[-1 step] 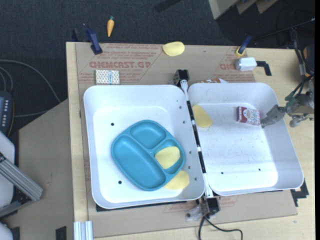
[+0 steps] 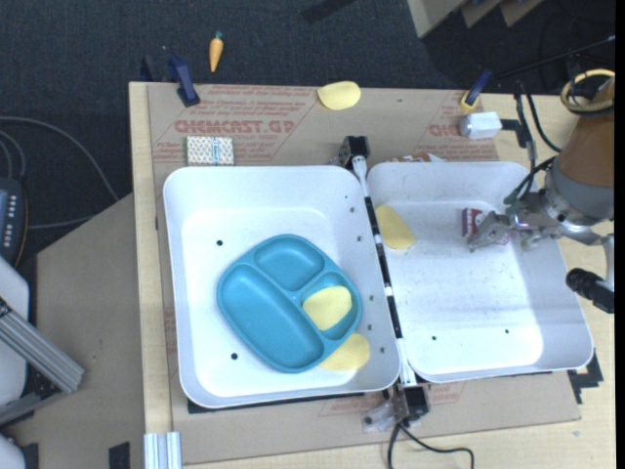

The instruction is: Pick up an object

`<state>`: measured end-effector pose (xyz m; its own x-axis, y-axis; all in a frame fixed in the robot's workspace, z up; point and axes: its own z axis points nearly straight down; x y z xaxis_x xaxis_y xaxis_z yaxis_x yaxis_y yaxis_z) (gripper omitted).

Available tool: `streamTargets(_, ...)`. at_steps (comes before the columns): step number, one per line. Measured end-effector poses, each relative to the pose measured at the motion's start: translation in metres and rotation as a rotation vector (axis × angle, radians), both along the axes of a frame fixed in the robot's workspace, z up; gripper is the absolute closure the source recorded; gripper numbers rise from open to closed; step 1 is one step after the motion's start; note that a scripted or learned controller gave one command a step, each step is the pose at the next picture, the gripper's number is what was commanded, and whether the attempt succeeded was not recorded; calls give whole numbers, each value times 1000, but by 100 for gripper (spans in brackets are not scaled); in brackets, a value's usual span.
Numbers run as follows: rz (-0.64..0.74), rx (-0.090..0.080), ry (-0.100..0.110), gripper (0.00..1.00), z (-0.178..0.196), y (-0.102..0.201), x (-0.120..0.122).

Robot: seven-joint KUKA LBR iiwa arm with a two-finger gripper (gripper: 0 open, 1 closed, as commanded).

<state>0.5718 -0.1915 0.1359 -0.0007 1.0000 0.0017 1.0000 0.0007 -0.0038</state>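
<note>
Gripper [image 2: 485, 234] at 2 o'clock in right bin [image 2: 488, 355], beside a small red-and-white object [image 2: 473, 220]; finger state: cannot tell. Centre over it before lifting; yellow piece [image 2: 395, 228] lies at 9 o'clock.

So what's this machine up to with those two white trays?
A robot arm reaches in from the right, its gripper low over the right bin, next to a small red-and-white item. Whether it has hold of it can't be told. A yellow piece lies at that bin's left edge. The left bin holds a blue divided plate with one yellow piece in it and another beside it.
</note>
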Motion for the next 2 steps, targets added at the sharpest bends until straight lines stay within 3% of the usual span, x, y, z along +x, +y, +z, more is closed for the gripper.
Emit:
streamTargets(1,1,-5,-13,0,-46,1,67)
streamTargets(2,3,-7,-20,100,-34,0,68)
